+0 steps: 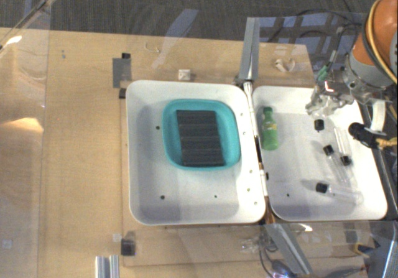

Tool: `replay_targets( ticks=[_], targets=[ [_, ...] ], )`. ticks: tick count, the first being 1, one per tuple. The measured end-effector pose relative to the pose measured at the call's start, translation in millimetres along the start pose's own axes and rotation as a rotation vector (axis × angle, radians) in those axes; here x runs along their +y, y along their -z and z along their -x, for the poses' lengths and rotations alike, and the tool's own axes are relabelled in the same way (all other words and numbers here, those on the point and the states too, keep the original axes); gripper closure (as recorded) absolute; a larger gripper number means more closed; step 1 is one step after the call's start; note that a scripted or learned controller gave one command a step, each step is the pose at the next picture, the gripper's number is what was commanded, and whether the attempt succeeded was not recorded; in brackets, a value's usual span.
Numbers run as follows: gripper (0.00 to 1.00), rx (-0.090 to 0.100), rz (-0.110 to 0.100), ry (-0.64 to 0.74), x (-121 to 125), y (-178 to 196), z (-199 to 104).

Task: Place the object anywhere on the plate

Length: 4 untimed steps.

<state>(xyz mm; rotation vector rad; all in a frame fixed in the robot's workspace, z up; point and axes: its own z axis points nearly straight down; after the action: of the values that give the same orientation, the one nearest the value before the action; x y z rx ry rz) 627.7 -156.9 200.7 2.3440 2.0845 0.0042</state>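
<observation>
Hand [336, 146] over right bin [292, 205], fingers apart, gripping nothing, green bottle [268, 127] well apart, teal plate [231, 134] in left bin

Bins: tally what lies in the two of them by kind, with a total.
Teal plate in the left bin: 1
Dark ridged block on that plate: 1
Green bottle in the right bin: 1
Total: 3

Wooden bench [68, 165]; two white bins [143, 196]
</observation>
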Motion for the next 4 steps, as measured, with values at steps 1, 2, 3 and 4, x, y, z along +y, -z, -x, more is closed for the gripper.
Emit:
replay_targets(
  ticks=[1, 2, 3, 4],
  targets=[
    [0.0, 0.0, 0.0, 0.0, 0, 0, 0],
    [0.0, 0.0, 0.001, 0.001, 47, 54, 35],
    [0.0, 0.0, 0.0, -0.063, 46, 48, 25],
    [0.0, -0.001, 0.002, -0.144, 6, 167, 41]
  ],
)
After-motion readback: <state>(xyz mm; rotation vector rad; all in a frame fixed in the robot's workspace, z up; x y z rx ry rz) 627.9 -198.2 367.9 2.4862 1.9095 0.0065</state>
